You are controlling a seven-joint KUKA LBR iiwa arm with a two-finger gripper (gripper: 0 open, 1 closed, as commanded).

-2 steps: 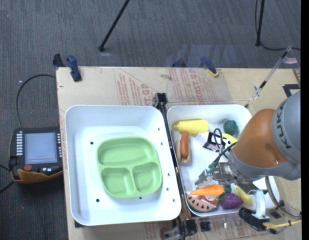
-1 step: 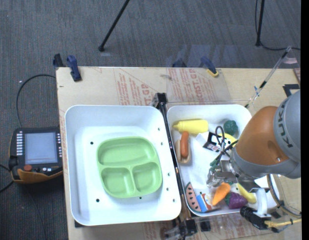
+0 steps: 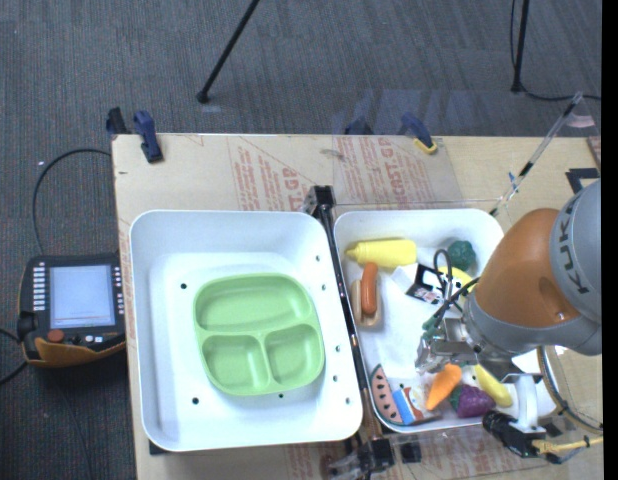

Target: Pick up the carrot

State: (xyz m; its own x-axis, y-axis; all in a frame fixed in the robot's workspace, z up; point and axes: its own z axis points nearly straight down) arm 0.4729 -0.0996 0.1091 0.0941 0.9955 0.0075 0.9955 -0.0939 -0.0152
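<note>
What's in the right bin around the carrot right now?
The right bin holds the carrot, with a purple piece beside it, a watermelon slice, a hot dog and a yellow bottle. The arm covers the bin's right part.

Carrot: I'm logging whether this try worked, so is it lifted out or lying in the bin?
Cannot tell if lifted. The carrot shows inside the right bin, just below the gripper.

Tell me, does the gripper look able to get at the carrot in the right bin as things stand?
Probably yes. The gripper hangs just above the carrot, whose upper side is uncovered. The purple piece and watermelon slice crowd it, so a clean grasp could be tight.
</note>
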